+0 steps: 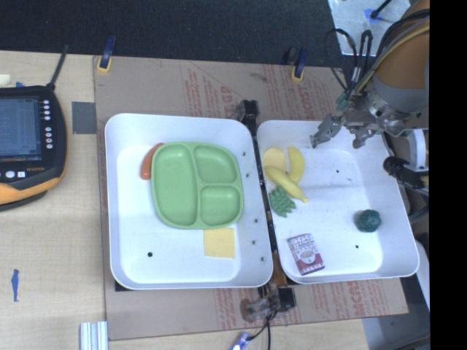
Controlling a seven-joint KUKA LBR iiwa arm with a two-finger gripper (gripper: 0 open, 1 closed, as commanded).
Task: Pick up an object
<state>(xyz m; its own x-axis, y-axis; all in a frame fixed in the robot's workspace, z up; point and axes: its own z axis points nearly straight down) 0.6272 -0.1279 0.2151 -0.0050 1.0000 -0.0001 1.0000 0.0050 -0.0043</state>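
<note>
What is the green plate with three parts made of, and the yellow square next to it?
The green plate looks like smooth moulded plastic: one even colour, rounded dividers, a soft sheen. The yellow square looks thin, flat and matte, perhaps a toy cheese slice of plastic or foam; the picture leaves that open.

A teach pendant [25,143] with a dark screen and orange rim lies on the bench at far left. A grey tape patch [84,117] sits just right of it. Brown cardboard [182,82] underlies both bins, held at its far edge by two blue-and-yellow clamps [106,55]. A blue mark [15,284] shows near the lower left.
</note>
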